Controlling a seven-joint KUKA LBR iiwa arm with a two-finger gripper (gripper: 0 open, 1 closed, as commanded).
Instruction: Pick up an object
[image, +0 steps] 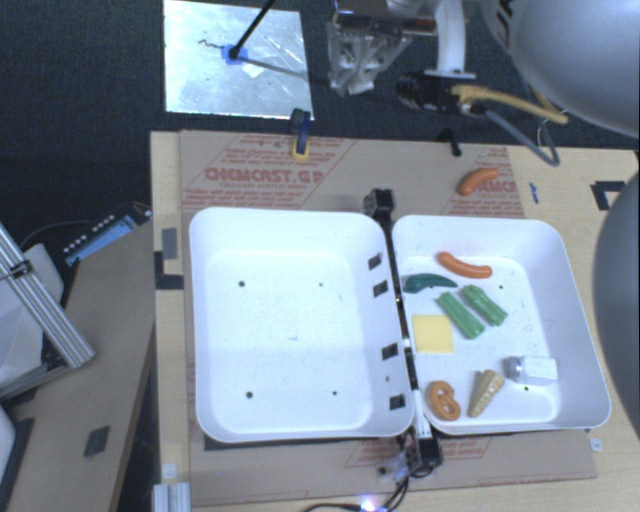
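Observation:
My gripper (364, 60) hangs high at the top of the camera view, beyond the far edge of the bench and well away from both bins, with nothing visibly in it. The right bin (570, 300) holds an orange sausage (465, 265), a dark green pepper (430, 283), two green sticks (460, 315) (483, 305), a yellow square slice (433, 334), a pretzel (443, 400), a tan cone (486, 392) and a small white and grey bottle (530, 370). All lie loose and apart from each other.
A second orange sausage (478, 181) lies on the cardboard behind the right bin. The left bin (215, 300) sits beside it, joined by black clips (380, 205). A blue and yellow clamp (300, 133) and a silvery sheet (235, 55) lie at the back.

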